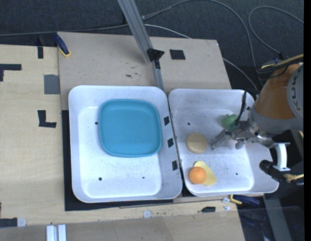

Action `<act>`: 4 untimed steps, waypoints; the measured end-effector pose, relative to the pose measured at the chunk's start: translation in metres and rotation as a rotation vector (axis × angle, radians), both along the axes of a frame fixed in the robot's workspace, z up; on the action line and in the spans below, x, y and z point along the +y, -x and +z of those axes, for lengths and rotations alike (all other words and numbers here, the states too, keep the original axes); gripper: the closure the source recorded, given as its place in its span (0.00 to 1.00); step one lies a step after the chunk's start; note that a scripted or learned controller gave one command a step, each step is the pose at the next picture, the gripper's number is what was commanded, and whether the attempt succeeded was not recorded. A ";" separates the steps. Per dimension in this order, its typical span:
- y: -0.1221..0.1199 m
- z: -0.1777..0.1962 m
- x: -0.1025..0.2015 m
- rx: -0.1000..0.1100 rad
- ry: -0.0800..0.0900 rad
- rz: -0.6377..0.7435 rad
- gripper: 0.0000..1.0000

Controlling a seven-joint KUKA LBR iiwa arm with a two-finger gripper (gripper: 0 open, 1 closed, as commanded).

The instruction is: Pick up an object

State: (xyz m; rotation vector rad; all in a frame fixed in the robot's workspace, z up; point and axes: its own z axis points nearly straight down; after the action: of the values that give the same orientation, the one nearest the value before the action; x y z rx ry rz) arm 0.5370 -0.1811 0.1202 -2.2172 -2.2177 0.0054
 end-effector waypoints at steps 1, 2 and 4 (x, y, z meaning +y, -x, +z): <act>-0.001 0.013 0.000 -0.006 0.001 0.001 1.00; 0.000 0.074 -0.004 -0.011 0.003 0.000 1.00; 0.006 0.090 0.044 -0.007 0.000 0.004 1.00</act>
State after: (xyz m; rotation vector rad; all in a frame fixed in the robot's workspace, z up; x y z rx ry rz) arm 0.5311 -0.1373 0.2104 -2.2167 -2.2255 -0.0015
